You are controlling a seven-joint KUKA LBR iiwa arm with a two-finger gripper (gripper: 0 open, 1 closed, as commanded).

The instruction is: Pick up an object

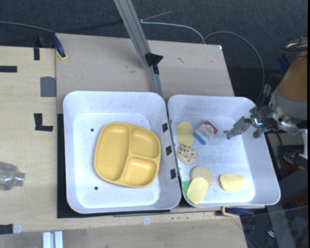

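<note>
A pale wooden bench top (139,71) is seen from above, set against a dark carpeted floor (206,9) over which thin cables (232,35) are trailed. Strips of black tape (5,72) and a grey patch (48,86) are stuck to a lighter board (20,138) at the left, where a clear plastic bottle (5,174) is laid on its side. A slanted metal pole (134,27) is fixed near the bench's far edge, and the scene is evenly lit.

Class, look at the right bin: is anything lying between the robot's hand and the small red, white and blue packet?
Nothing visible does. The hand hangs over the right bin's upper right part, and the packet lies to its left, with bare white bin floor between them. The yellow pieces and the cookie lie further left or nearer the camera.
</note>
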